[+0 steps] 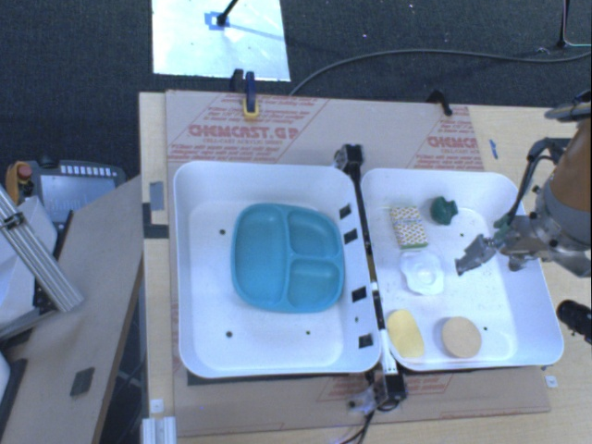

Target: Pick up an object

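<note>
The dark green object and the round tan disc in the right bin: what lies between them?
In the camera view, bare white bin floor lies between the dark green object and the round tan disc.

Blue divided plate (285, 256) in left bin (199, 192) — clamp (250, 95) behind.

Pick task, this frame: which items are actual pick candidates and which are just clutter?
Pick candidates, all in the right bin:
- green object
- patterned block
- white piece
- yellow piece
- tan disc
The gripper hovers beside the white piece.

Lying about:
- blue divided plate in the left bin
- pendant left of the bench
- clamp
</note>
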Motion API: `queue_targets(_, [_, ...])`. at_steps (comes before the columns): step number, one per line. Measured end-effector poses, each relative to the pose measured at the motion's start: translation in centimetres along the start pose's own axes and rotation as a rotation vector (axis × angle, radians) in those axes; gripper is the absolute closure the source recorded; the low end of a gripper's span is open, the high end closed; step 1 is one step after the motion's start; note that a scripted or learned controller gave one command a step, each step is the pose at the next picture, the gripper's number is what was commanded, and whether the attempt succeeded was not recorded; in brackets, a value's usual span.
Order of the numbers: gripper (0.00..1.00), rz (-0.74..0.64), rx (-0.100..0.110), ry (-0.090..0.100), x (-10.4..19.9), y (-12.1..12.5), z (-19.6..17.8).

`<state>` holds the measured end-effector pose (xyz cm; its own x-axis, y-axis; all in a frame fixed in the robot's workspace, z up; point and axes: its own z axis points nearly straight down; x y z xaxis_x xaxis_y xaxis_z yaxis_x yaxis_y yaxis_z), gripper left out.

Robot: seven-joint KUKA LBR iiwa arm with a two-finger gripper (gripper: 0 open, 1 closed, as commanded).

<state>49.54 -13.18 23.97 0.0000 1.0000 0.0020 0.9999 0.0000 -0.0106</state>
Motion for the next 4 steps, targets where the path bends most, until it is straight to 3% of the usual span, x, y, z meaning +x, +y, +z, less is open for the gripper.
queue_targets(1, [0.0, -0.003, -0.012, -0.002, 0.0, 0.2, -0.6])
queue_targets(4, [0.0, 0.001, -0.01, -0.002, -0.1, -0.4, 15.7])
